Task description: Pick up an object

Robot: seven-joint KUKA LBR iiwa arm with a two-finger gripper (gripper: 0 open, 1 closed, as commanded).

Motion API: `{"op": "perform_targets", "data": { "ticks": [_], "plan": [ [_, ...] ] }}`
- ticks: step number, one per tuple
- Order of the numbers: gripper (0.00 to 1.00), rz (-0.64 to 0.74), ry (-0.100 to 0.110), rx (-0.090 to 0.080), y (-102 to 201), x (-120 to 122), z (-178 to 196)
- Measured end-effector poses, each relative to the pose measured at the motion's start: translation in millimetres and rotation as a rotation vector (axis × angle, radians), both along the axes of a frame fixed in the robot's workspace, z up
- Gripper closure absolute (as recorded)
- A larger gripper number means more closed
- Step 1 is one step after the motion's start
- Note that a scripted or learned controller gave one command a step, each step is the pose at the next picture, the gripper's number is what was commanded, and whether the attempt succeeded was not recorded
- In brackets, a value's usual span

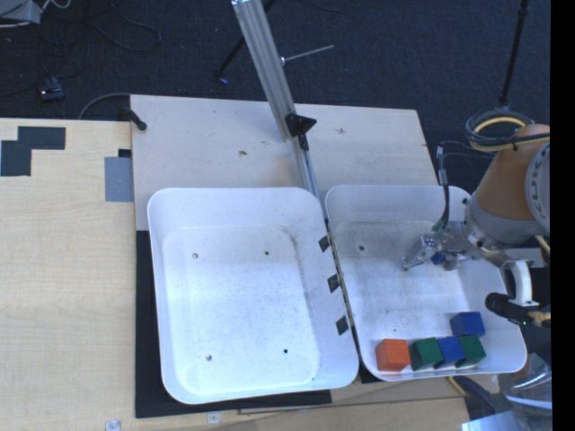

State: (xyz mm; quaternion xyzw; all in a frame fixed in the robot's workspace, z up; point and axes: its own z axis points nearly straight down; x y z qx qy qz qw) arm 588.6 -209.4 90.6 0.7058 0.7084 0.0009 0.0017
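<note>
On the bench (225, 137) two white bins stand side by side, the left bin (180, 214) and the right bin (346, 203), their inner rims touching. In the right bin, along its near edge, a row of blocks lies close together: an orange block (392, 355), a green block (426, 354), a blue block (449, 349) and a second green block (471, 348), with another blue block (467, 323) just behind them. The arm (508, 191) reaches in from the right, and the gripper (422, 257) is low over the middle of the right bin, well apart from the blocks. Whether the jaws are apart or together, I cannot tell. A grey metal rail (269, 70) rises at a slant behind the bins. The floor (386, 34) is dark, with cables (90, 12) on it, and a light wooden panel (63, 268) lies to the left.
</note>
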Motion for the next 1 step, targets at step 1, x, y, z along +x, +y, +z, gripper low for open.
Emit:
{"op": "perform_targets", "data": {
  "ticks": [1],
  "plan": [
    [0.0,-0.001,0.001,0.001,3.3,54.3,0.2]
  ]
}}
